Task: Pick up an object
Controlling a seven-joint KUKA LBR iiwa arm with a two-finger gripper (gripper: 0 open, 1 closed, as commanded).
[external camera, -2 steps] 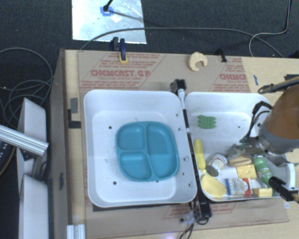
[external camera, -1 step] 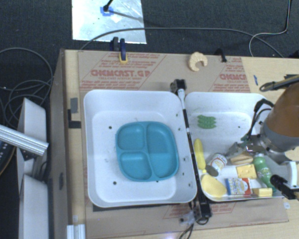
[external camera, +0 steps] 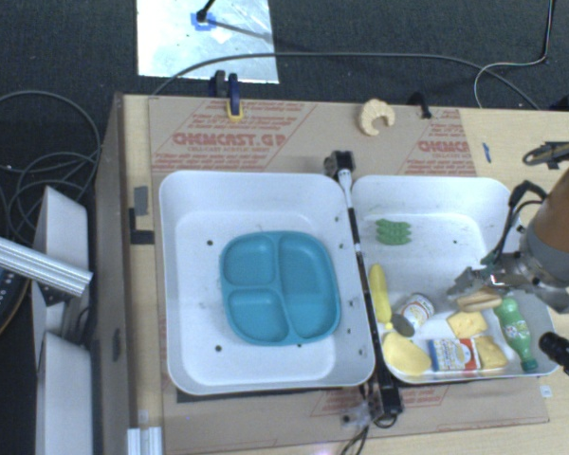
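Both bins are plain white, the left bin (external camera: 194,254) and the right bin (external camera: 436,207). The divided plate (external camera: 280,287) in the left one is teal-blue all over. In the right bin, at twelve o'clock, lies a bumpy green piece (external camera: 393,231); at nine o'clock a yellow banana (external camera: 379,294); at six a pale yellow lump (external camera: 405,354) and a carton (external camera: 452,353) in white, blue and red. The bottle (external camera: 515,331) at four o'clock is green with a white label. The bench (external camera: 266,136) is tan board with red lettering.

Red print reading "CHEMCAST GP" stands on the brown cardboard sheet (external camera: 266,126) behind the left bin (external camera: 185,282), and repeats, partly legible, farther right.
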